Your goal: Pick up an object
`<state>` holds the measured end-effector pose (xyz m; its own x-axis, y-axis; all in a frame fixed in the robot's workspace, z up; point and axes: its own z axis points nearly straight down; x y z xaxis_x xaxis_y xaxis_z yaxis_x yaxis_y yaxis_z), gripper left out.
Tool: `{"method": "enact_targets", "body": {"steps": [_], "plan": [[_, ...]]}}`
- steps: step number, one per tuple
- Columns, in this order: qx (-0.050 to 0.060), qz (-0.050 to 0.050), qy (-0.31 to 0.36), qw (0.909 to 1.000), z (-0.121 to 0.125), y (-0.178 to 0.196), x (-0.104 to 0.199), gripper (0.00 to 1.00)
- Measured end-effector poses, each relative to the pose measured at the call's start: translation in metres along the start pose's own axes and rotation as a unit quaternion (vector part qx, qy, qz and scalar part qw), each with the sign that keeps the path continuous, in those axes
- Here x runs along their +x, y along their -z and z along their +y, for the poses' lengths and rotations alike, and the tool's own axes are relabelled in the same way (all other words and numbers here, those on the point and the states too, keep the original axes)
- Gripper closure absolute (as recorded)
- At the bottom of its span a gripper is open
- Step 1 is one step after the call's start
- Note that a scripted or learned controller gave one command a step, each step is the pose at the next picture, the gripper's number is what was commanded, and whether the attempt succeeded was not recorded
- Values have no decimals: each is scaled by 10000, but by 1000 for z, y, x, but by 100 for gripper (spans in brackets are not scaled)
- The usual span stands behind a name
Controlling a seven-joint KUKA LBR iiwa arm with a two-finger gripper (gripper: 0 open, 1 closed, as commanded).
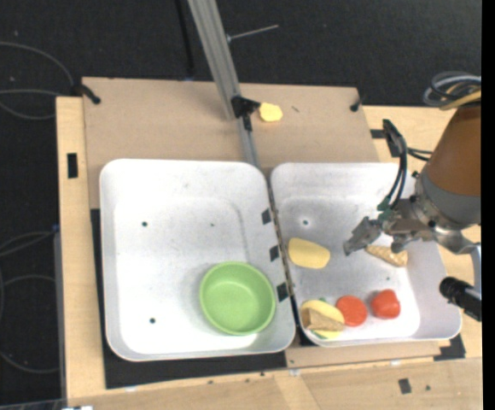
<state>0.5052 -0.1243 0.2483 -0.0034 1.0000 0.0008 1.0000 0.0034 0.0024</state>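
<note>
My gripper (360,243) hangs over the middle of the right bin (333,186), and it is open with nothing between its fingers. A tan piece (392,255) lies just to its right, partly under the wrist. To the gripper's left rests a yellow rounded object (308,253). Along the bin's front edge sit a yellow and tan item (323,317), an orange-red ball (351,310) and a red object (386,304).
A green bowl (237,297) sits at the front right of the left bin (145,203). A metal pole (216,49) slants up from behind the two bins, and a small yellow object (270,112) lies on the bench beside its base.
</note>
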Motion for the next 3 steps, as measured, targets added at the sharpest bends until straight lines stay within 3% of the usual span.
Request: {"method": "enact_targets", "body": {"steps": [1, 3], "plan": [[-3, -2, -11, 10000, 0, 0, 0, 0], [34, -9, -25, 10000, -15, -107, -4, 0]]}}
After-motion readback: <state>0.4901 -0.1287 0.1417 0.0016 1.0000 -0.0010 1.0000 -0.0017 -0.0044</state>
